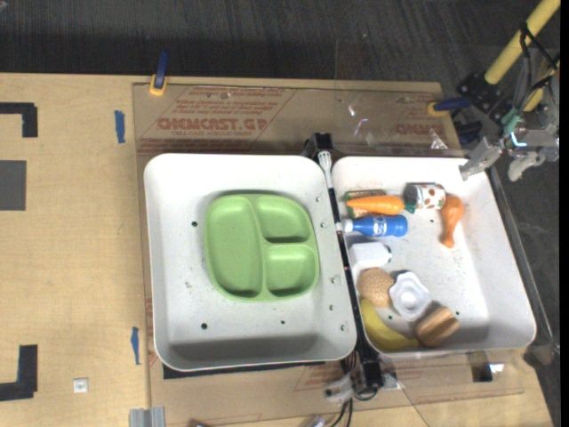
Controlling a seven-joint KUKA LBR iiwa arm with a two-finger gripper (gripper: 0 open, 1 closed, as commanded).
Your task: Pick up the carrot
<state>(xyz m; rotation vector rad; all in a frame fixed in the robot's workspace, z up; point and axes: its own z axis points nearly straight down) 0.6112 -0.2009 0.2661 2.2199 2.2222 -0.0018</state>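
The only readable writing is red print on the clear sheet (293, 114) lying across the back of the desk (71, 265). It looks like "CHEMCAST GP" in mirrored lettering, plus smaller lines too fine to read. The little can (425, 196) and the blue bottle (377, 228) both have labels, but they're too small to read.

The carrot (375, 205) lies on its side in the right bin (498, 265), up near the back left corner, roughly level, with its greenish end pointing at the can. The end effector (508, 145) sits at the upper right, outside the bin past its back right corner, so it's well apart from the carrot, which lies to its left and nearer the front. Honestly can't tell if it's open or closed; it's just a blurry cluster of cables and metal up there.

The carrot has plenty of company. A dark strip lies right behind it, the blue bottle is just in front of it, and the can is just beside its tip. An orange drumstick-looking piece (452, 218) lies to the right of the can. Toward the front there's a white block (369, 254), a tan round thing (375, 285), a white cup-like piece (407, 294), a banana (384, 327) and a brown bun-like piece (436, 324). The left bin (178, 327) holds a green divided plate (262, 245).
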